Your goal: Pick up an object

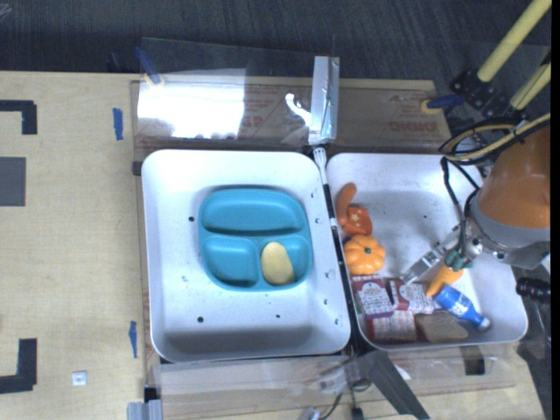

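My gripper hangs low in the right bin, reaching in from the right under the orange wrist band. A small orange piece lies right at its tip, and I cannot see whether it is held. Just below lies a blue and white bottle. A small orange pumpkin sits to the gripper's left, with an orange-red vegetable behind it. Red and white packets and a brown block rest along the bin's front.
The left bin holds a blue divided tray with a yellow oval item in its lower right compartment. A clear plastic sheet and a metal post stand behind the bins. Cables loop at the right.
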Controlling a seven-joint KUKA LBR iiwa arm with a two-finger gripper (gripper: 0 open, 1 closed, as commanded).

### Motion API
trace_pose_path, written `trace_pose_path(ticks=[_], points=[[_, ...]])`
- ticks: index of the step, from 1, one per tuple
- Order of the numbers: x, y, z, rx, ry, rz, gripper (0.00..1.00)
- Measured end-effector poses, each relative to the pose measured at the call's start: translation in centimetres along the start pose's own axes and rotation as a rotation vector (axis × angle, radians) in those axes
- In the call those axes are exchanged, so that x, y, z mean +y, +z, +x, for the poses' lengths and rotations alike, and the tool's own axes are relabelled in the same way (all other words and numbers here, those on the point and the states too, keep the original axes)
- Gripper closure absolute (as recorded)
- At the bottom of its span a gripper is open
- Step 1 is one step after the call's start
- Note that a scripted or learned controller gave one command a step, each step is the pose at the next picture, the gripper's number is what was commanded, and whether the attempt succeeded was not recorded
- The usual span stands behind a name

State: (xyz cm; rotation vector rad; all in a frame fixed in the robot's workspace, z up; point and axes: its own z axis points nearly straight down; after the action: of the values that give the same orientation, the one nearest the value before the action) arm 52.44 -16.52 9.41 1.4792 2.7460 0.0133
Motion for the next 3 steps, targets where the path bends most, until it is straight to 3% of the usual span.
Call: trace_pose_path(ticks=[1, 2, 3], points=[[6.9, 0.8, -2.2, 0.011, 0.151, 0.015, 0.00], [11.3, 0.9, -0.2, 0.008, 0.322, 0.014, 0.00], [13.3, -9.4, 0.3, 0.006, 0.374, 0.010, 0.00]])
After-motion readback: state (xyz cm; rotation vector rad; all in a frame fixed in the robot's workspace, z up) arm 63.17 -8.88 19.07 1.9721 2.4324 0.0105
